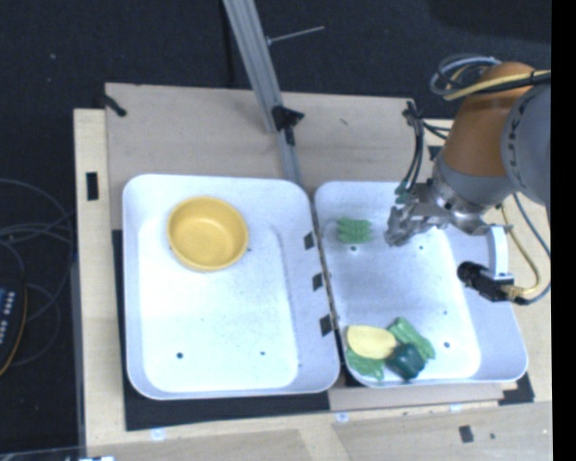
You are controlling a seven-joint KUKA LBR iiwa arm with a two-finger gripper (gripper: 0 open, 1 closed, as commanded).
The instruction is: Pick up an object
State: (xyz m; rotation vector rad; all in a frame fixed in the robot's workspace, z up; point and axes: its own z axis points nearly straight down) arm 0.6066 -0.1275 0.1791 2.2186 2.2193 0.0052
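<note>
Two white bins sat side by side on the table (211, 133), and the arm (490, 133) came in from the right over the far end of the right bin (461, 305). The left bin (221, 325) carried a yellow bowl (208, 232) in its far left part, well apart from anything the arm could reach soon.

In the right bin, the gripper (400, 227) hung low near the far wall, wrist bent so it faced the divider between the bins. Just to its left lay a small green piece (353, 229), close to the divider. That piece seemed the likeliest target: it lay directly leftward of the gripper at nearly the same depth in the bin, near but, as far as I could see, not touching. Its long axis ran roughly left to right, pointing toward the gripper. From where I stood, whether the gripper was spread or closed could not be made out; the tip was a grey blur against the white.

At the near edge of the same bin sat a cluster: a yellow piece (367, 340), a light green piece (411, 336) and a dark green piece (406, 359), touching one another, well apart from the gripper.

By my judgement, a short shift left would be needed before any closing.
</note>
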